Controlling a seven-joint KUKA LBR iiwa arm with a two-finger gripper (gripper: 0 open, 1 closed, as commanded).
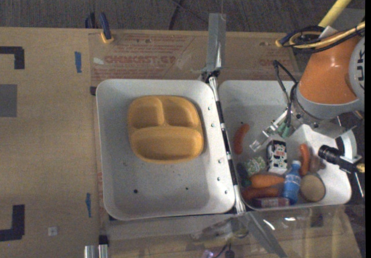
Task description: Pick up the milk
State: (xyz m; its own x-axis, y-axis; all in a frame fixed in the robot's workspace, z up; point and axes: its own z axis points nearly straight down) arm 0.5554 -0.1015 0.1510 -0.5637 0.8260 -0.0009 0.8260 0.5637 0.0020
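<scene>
The milk [277,156], a small cow-patterned carton, is standing upright just below the gripper [271,131], whose fingers are hanging apart and gripping nothing. It is sitting mid-way across the right bin [255,95], toward that bin's near edge, beside the blue bottle [293,181] and the carrot [268,181].

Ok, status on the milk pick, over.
Gripper low in right bin, just up-left of milk carton, holding nothing. Carton upright, not gripped. Blue bottle, carrot and sausage crowd it.
</scene>
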